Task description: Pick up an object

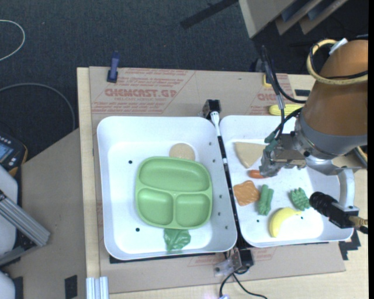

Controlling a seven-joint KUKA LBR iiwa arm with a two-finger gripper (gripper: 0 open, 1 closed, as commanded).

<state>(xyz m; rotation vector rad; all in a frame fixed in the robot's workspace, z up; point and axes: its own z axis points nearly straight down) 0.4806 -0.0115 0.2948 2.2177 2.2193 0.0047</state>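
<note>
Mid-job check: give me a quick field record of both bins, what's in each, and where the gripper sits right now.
left bin: green divided plate, beige round piece at its far edge, green leafy piece at its near edge
right bin: tan wedge, orange chunk, green pickle-like piece, small green piece, yellow banana-like piece
gripper: low over the right bin, just above a small red-orange piece
grasp: cannot confirm
arm: enters from right

Dark grey carpet floor (52, 52) around bench. Brown cardboard sheet (146, 90) with red print covers benchtop. Thin cable (35, 87) loops on carpet left; beige furniture (292, 14) top right. Lighting even, soft.
</note>
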